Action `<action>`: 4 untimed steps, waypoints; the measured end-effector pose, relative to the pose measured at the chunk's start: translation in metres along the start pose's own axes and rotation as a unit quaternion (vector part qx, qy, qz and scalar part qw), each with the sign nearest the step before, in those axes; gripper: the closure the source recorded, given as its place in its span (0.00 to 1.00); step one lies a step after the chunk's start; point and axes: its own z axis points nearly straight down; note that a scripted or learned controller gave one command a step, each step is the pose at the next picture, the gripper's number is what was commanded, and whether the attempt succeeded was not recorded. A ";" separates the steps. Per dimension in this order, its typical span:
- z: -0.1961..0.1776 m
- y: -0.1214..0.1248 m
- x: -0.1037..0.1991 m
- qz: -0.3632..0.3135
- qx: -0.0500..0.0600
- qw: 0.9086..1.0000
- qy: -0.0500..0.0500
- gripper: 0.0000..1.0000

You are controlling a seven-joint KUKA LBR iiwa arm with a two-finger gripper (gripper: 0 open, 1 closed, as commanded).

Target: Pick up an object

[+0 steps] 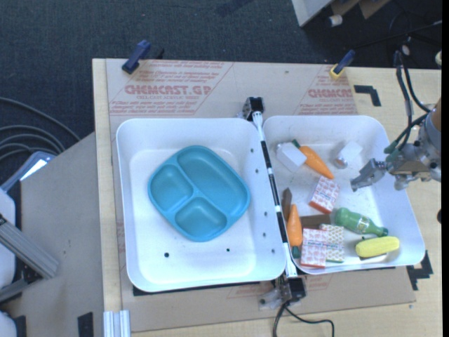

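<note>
In right bin (393,209) — glossy green bottle (359,222).

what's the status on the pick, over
Gripper above right bin, nothing between its fingers. Green bottle and corn just below it, untouched. Nothing blocking.

Bright, even overhead light, soft shadows, mild glare on white bins (133,188), slightly soft focus.
</note>
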 end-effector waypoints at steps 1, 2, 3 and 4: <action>0.169 0.027 0.036 0.000 -0.001 1.000 0.000 0.00; 0.169 0.091 0.014 0.000 -0.002 1.000 -0.001 0.00; 0.159 0.092 0.014 0.000 -0.003 1.000 -0.001 1.00; 0.159 0.092 0.014 0.000 -0.002 1.000 -0.001 0.00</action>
